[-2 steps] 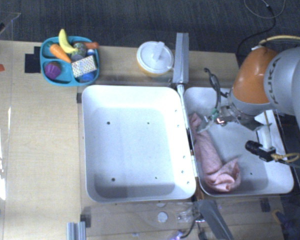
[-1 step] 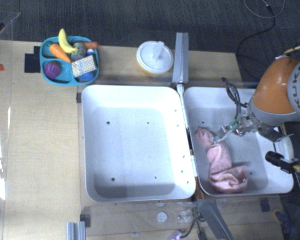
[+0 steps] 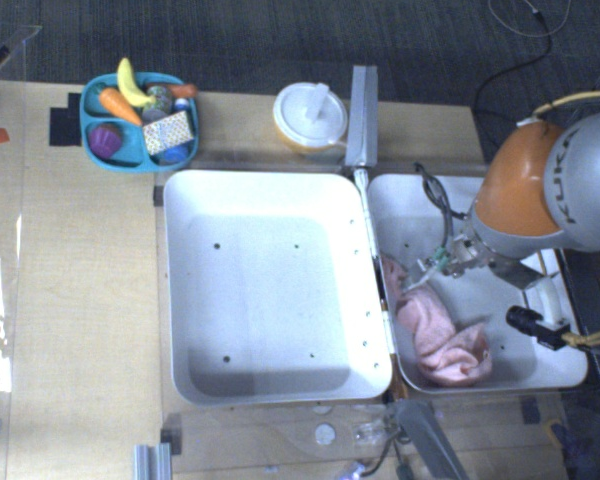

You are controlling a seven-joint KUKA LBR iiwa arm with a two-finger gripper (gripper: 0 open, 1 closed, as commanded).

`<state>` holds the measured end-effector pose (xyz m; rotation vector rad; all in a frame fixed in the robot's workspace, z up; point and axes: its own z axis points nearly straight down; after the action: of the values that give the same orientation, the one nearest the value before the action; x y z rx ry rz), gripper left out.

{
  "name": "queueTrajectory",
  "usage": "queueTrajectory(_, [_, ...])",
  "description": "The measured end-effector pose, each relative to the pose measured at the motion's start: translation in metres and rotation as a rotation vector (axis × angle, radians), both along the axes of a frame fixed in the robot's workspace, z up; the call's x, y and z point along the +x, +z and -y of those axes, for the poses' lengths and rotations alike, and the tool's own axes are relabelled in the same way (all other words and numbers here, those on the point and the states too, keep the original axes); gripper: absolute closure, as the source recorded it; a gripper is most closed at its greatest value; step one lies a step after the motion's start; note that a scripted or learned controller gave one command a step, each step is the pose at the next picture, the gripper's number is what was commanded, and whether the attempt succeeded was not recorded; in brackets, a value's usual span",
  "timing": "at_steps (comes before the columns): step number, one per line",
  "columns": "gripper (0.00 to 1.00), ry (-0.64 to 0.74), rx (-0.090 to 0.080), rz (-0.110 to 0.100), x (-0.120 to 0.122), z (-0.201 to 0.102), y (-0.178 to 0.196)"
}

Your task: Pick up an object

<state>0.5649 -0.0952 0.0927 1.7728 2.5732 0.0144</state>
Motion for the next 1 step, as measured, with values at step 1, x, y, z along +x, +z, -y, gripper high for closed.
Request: queueTrajectory(1, [0.0,0.149,-0.004,0.003,-0.0714,0.0122,-0.0002])
